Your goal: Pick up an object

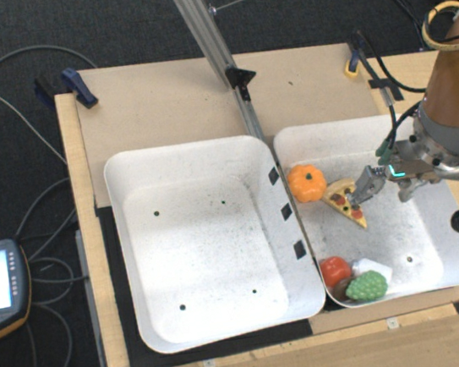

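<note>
Over the right bin [392, 128], near the middle of its floor, the gripper [365, 187] reaches in from the right edge, its dark fingers pointing toward the divider between the two bins. Whether those fingers are apart or together cannot be told from this view. Their tips lie just beside, perhaps touching, the pizza slice [346, 202], a yellow wedge with red spots that rests flat on the bin floor with its point toward the near edge. Nothing is seen clamped between the fingers.

Just left of the pizza slice, close to the bin's left wall, sits the orange pumpkin [306, 183], apart from the gripper. At the near left corner of the same bin lie the red tomato [335, 270] and, touching it on the right, the green bumpy toy [366, 286], with a small white piece [367, 267] between and behind them.

Behind the gripper, the grey wrist and orange band of the arm [455, 102] rise over the bin's right edge. The left bin [127, 185] adjoins the right one along the divider. Both rest on the wooden bench [158, 103].
</note>
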Robot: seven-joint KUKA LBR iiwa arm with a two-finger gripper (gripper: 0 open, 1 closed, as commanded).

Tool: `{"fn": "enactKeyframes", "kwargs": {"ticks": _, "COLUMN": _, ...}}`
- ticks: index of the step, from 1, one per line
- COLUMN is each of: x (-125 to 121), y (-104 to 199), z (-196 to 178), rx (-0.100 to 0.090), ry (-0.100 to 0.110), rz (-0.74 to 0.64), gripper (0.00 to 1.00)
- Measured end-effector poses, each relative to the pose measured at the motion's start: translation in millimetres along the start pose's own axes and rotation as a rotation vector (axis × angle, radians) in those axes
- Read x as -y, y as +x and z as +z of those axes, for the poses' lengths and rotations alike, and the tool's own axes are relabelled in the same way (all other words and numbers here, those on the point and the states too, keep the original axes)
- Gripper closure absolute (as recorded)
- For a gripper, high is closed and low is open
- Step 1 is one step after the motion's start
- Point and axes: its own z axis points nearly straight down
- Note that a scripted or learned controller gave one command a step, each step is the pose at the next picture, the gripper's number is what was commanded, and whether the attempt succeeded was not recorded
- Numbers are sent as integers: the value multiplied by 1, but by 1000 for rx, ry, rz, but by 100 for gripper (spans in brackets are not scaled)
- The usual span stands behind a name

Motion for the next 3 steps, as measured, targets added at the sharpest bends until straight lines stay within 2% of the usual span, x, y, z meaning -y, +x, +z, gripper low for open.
{"fn": "enactKeyframes", "kwargs": {"ticks": 1, "x": -1, "y": 0, "z": -2, "rx": 1, "ry": -5, "rz": 0, "gripper": 0}}
{"fn": "enactKeyframes", "kwargs": {"ticks": 2, "x": 6, "y": -1, "z": 43, "rx": 0, "ry": 1, "rz": 1, "gripper": 0}}
{"fn": "enactKeyframes", "kwargs": {"ticks": 3, "x": 3, "y": -3, "z": 105, "rx": -1, "ry": 3, "rz": 1, "gripper": 0}}
